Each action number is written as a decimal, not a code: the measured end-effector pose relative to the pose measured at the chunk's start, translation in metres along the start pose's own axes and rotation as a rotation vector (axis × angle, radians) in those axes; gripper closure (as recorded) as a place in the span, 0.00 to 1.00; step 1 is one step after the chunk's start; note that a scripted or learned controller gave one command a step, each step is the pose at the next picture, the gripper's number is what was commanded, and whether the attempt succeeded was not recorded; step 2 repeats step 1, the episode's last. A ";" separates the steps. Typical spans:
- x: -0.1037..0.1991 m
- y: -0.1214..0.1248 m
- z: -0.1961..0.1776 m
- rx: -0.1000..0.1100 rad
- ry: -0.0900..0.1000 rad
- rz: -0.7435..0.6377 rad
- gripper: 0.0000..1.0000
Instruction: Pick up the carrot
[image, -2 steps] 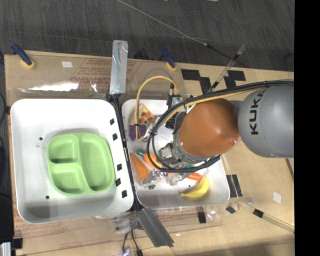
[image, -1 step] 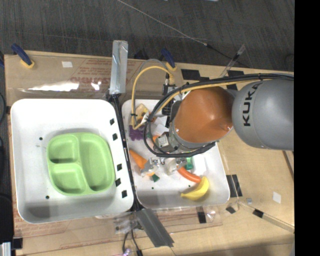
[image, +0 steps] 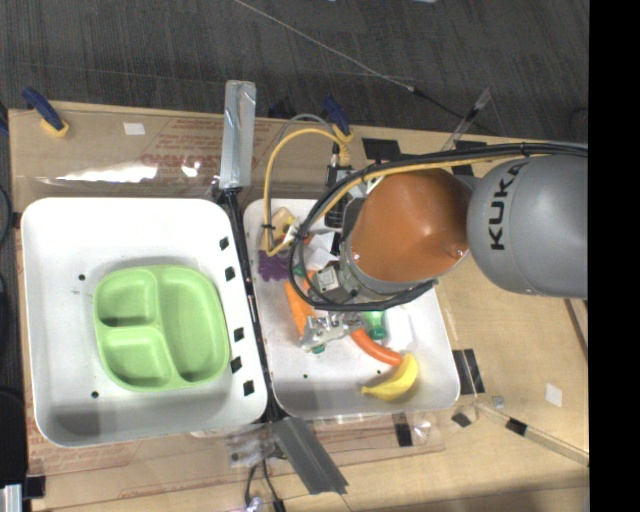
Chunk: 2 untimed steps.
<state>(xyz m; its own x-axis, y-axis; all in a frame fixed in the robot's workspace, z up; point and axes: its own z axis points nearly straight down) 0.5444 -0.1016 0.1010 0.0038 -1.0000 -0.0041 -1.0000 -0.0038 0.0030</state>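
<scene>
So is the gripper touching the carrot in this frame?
Cannot tell. In the camera view the gripper sits right beside the carrot in the right bin, but the arm's wrist overhangs the spot, so neither contact nor gap shows plainly.

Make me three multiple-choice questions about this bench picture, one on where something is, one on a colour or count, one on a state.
1. Where does the banana lie?
A. left bin
B. right bin, near corner
C. on the bench

2. What colour is the divided plate?
A. green
B. blue
C. red

3. How does the carrot stand?
A. lifted above the bin
B. lying on the plate
C. lying on the right bin's floor

Answers: 1 B, it sits by the right bin's near edge. 2 A, it is light green. 3 C, it rests beside the gripper, under the arm.
</scene>
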 end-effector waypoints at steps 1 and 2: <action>-0.026 0.030 -0.093 0.009 0.005 -0.027 1.00; -0.026 0.030 -0.093 0.009 0.005 -0.027 1.00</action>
